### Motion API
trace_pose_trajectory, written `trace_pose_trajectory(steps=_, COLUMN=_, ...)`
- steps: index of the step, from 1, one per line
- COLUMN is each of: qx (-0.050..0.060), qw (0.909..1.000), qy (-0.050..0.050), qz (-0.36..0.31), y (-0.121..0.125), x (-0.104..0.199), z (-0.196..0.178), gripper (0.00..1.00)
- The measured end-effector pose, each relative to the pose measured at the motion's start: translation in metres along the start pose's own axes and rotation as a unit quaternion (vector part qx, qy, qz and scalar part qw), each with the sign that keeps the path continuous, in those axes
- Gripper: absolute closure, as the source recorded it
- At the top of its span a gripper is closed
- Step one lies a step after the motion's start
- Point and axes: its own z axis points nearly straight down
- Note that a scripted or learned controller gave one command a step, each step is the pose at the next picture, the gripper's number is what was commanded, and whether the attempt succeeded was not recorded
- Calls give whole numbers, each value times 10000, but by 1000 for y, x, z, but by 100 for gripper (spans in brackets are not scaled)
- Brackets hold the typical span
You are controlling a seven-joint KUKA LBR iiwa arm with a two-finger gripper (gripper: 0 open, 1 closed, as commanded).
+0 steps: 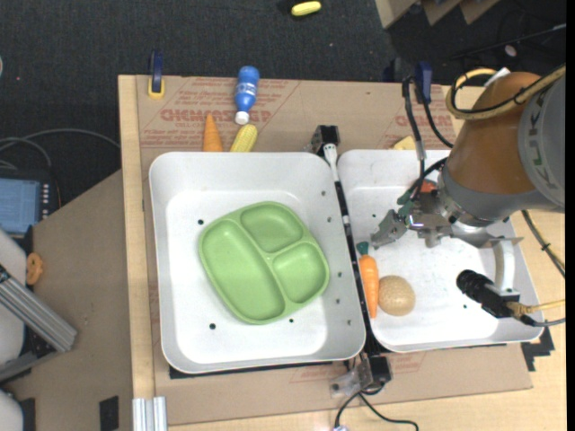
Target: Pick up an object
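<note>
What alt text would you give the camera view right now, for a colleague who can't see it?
A grey and orange robot arm reaches from the right over the right white bin, its gripper just above a carrot and a tan potato-like lump. The left bin holds a green divided plate.

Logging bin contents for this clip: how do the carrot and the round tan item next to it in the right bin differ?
The carrot is orange, long and narrow, lying along the bin's left wall; the tan item is beige and rounded like a potato. The carrot extends further up the bin. Both lie loose below the gripper.
</note>
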Motion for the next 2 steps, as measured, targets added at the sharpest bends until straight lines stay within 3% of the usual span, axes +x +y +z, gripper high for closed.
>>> trace_pose_trajectory(steps=1, qx=25, qw=10000, qy=10, qz=31, y=-36, x=-51, z=101, gripper=0)
trace_pose_trajectory(steps=2, qx=-6, qw=10000, qy=1, qz=5, y=-34, x=-48, z=88, gripper=100)
